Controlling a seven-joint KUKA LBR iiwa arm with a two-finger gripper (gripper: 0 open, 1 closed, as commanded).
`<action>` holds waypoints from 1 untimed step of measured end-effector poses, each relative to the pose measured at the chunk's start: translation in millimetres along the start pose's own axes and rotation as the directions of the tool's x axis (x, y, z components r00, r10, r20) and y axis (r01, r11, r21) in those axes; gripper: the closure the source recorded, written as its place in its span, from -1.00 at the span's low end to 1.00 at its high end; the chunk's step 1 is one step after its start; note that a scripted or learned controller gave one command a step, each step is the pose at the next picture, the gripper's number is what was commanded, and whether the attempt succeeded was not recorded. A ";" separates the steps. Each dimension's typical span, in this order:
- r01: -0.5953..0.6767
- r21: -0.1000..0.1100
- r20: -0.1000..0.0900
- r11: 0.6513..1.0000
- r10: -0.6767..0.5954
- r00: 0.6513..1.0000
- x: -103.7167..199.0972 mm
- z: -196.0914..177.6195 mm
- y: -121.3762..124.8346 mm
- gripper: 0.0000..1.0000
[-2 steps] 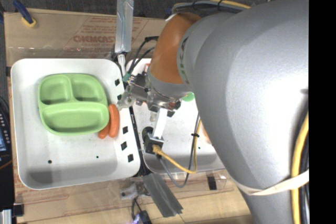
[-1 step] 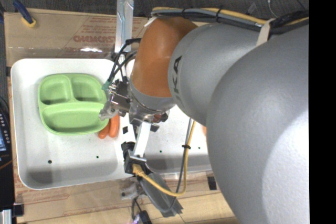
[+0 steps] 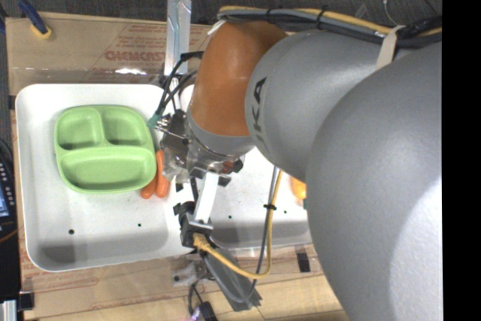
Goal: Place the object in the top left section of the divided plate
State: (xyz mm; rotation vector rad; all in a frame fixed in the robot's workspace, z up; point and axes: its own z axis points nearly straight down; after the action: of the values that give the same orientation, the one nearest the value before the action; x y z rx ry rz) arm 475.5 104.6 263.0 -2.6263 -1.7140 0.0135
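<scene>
A green divided plate (image 3: 104,146) lies in the left white bin (image 3: 34,184), with two small sections at the top and one long section below. All three sections hold nothing. A small orange object, carrot-like (image 3: 154,180), lies on the bin floor against the plate's right edge. My gripper (image 3: 173,162) hangs low just right of that orange object, at the wall between the two bins. The wrist and cables cover much of it.
The big grey arm with its orange band (image 3: 229,79) hides most of the right bin (image 3: 248,225). A bit of something orange-yellow (image 3: 299,190) peeks out beside the arm there. A yellow cable (image 3: 267,229) hangs down over the bin's front.
</scene>
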 end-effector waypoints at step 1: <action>0.009 -0.004 0.000 1.000 -0.009 1.000 50.7 30.3 6.9 1.00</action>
State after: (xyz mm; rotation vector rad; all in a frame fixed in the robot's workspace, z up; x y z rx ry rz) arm 501.9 148.3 232.4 -2.6219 -1.7272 0.0100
